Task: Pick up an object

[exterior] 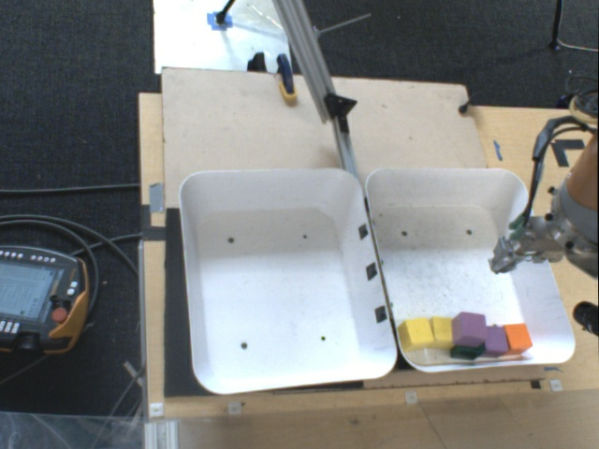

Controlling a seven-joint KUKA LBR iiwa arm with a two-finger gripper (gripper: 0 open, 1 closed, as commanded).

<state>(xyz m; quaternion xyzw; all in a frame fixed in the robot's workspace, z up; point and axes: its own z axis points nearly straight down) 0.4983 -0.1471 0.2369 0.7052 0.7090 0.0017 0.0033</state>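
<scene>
Several small blocks lie in a row along the near edge of the right bin (440,195): two yellow blocks (416,333), a purple block (469,326), a dark green piece (466,351) and an orange block (518,337). My gripper (503,258) hangs over the right side of that bin, above and behind the blocks, clear of them. Nothing shows between its tips.
The left bin (201,251) sits beside the right one. A metal pole (309,45) slants across the back board. A teach pendant (37,297) and cables lie on the floor at the left. A blue and yellow clamp (285,75) rests on the board.
</scene>
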